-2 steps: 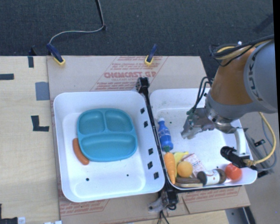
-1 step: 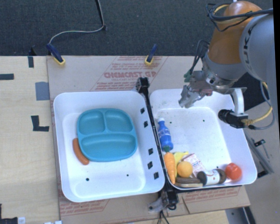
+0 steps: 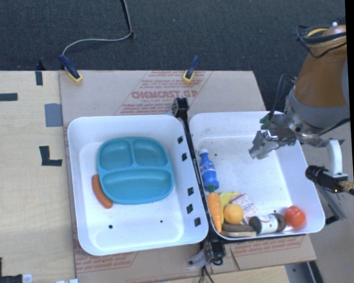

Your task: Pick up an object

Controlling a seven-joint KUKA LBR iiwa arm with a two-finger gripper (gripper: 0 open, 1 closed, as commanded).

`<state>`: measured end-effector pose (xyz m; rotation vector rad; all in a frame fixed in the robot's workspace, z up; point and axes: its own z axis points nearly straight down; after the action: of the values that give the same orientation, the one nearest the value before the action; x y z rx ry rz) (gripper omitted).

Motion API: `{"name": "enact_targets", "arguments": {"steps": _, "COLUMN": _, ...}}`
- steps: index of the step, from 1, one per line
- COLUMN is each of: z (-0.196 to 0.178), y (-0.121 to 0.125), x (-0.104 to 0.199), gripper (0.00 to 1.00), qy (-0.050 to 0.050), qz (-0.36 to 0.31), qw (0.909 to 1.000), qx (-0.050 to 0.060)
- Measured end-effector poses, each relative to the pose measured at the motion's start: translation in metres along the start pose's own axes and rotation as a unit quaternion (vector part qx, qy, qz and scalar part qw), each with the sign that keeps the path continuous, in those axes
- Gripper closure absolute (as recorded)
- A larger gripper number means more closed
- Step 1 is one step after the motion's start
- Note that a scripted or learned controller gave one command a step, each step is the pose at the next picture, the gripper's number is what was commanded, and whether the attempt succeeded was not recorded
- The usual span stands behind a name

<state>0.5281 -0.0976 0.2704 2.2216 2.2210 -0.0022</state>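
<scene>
Hot dog (image 3: 101,192): lies in the left bin (image 3: 87,231) at about 9 o'clock of the tray, touching or just beside its rim; it is far from the arm and is judged a poor first choice.
Blue tray (image 3: 134,170): a compartmented plate resting flat in the left bin; it is broad and shallow, so it is judged hard to pinch.
Divider (image 3: 190,167): the two bin walls meet here under a dark strip; anything lying against it leaves room on one side only.
Blue bottle (image 3: 209,171): lies in the right bin (image 3: 297,179) close to that wall, cap toward 12 o'clock; a pinch across its narrow body is judged workable if a descent is made clear of the wall.
Carrot (image 3: 215,210): lies at 6 o'clock of the bottle, also close to the wall.
Cluster: an orange ball (image 3: 233,213), a yellow item (image 3: 228,197) and a dark bottle (image 3: 267,224) are crowded together along the near wall; neighbours could be nudged or caught with the target.
Red tomato (image 3: 294,216): sits at the 5 o'clock corner of the right bin, just beside the dark bottle; it is round and may roll under uneven contact.
Tool (image 3: 261,146): seen above bare bin floor at about 2 o'clock of the bottle, well apart from every object; nothing is seen held, and whether it is apart or together cannot be told.
Step in hand: one object is to be chosen, the tool centred over it, then lowered straight.
</scene>
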Motion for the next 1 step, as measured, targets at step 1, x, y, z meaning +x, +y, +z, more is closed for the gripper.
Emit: {"name": "enact_targets", "arguments": {"steps": 1, "z": -0.0067, "y": -0.0444, "x": -0.0216, "gripper": 1.0, "qy": 0.0, "qz": 0.0, "qw": 1.0, "qx": 0.0}}
